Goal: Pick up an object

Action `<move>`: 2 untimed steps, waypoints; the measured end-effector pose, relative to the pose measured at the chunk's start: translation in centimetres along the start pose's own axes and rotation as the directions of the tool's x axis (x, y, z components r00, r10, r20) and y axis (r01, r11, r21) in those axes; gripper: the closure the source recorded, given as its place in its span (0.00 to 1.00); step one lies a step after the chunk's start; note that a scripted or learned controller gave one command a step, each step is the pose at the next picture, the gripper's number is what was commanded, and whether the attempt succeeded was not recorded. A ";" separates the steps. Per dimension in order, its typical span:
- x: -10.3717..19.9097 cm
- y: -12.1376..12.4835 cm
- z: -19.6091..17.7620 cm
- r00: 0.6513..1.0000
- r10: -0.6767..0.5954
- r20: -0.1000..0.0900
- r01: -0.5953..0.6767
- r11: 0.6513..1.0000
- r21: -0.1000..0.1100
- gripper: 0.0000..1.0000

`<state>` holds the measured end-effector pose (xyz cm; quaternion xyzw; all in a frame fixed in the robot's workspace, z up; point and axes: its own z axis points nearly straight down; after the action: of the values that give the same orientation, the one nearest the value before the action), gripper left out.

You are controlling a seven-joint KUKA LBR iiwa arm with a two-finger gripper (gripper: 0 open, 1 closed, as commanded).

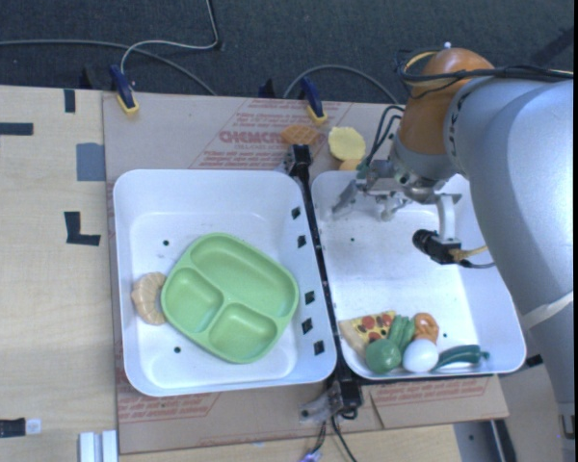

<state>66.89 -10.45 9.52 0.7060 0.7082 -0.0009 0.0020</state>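
White right bin (482,287) keeps its toy food (405,343) crowded at six o'clock, while the end effector (374,200), fingers apart and empty, hovers at twelve o'clock.

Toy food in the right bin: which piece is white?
The egg, round and plain white, at the near edge between the green vegetable and the green pepper; the pizza slice is yellow and red.

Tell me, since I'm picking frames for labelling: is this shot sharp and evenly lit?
Camera view: lighting is even, with soft shadows under the green plate; the white bins are bright but not blown out; the toy food is slightly soft; the claw is small and indistinct.
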 end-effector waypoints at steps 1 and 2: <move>0.1 0.0 1.0 1.000 0.001 -0.002 -0.001 1.000 0.001 0.00; 0.1 0.0 -0.1 1.000 0.000 -0.001 0.000 1.000 0.000 1.00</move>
<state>66.90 -10.33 9.58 0.7058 0.7084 -0.0006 0.0018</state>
